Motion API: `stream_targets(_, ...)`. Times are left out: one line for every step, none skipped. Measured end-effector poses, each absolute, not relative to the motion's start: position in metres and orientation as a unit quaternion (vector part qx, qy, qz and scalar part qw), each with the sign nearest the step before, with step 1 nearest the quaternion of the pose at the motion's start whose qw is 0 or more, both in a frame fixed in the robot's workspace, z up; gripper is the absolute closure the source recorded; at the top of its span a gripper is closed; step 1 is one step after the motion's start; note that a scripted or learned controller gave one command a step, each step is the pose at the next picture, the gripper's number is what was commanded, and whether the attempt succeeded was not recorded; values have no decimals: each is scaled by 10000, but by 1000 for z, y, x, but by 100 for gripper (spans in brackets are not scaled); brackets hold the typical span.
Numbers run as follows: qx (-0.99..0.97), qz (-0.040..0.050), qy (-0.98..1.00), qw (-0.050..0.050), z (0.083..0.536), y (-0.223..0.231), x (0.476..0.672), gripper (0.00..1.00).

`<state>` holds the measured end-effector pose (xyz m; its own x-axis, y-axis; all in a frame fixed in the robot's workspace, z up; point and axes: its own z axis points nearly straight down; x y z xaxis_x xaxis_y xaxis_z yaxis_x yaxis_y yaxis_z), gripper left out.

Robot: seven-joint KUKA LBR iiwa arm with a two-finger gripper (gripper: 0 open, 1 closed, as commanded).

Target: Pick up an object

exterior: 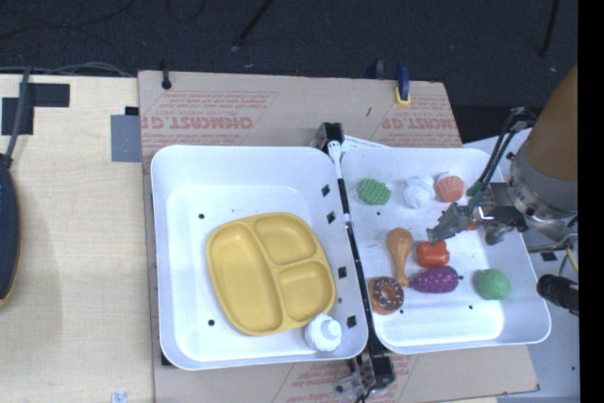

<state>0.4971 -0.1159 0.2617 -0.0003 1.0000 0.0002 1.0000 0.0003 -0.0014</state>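
My gripper [444, 229] hangs low over the right bin [528, 321], reaching in from the right. Its tip is just above and to the right of a small red toy vegetable [432, 254]. Touching that vegetable's lower edge is a purple grape bunch [434, 279]. A tan drumstick [400, 250] lies just left of it. Nothing visibly sits in the gripper.
The right bin also holds a green bumpy piece [374, 192], a white lump [416, 193], a salmon ball [450, 188], a chocolate donut [385, 294] and a green ball [491, 283]. In the left bin [179, 203] lie a yellow divided plate [272, 271] and a white piece [324, 332].
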Motion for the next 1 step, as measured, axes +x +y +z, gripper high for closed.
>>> stream_targets(-7074, 8, -7068, 14, 271, -117, 497, 100)
